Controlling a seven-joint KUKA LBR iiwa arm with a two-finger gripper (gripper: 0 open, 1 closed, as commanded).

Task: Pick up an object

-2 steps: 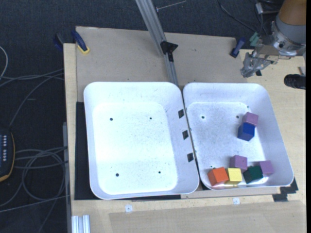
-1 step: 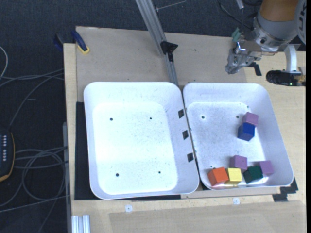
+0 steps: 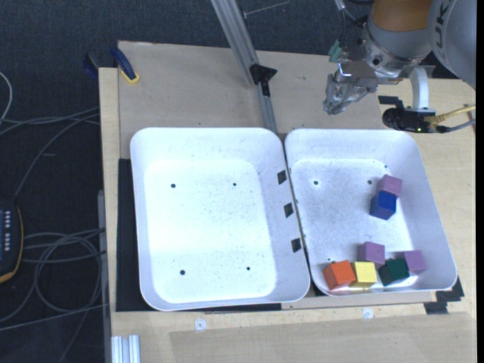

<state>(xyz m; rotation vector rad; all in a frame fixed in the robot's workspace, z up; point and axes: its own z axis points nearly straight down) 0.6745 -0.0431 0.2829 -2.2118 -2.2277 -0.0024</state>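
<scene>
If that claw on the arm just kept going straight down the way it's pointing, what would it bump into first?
Probably the bare wooden bench, just behind the right bin's far rim. The end effector points down there, well away from the blocks, though depth is hard to judge from this slanted view.

A pale wooden bench [image 3: 189,89] stands on dark carpeted floor [image 3: 53,21] that fills the top and left of the view. Loose grey cables [image 3: 45,240] loop over the floor to the left of the bench, near a dark device with a yellow edge [image 3: 9,237] at the left border. A blue and yellow clamp [image 3: 125,65] grips the bench's far left corner. A slanted grey metal strut [image 3: 238,44] crosses the bench top from above, ending in a black bracket [image 3: 262,74]. Black matting [image 3: 125,233] shows under the left bin. The light is even and soft, with faint shadows.
</scene>
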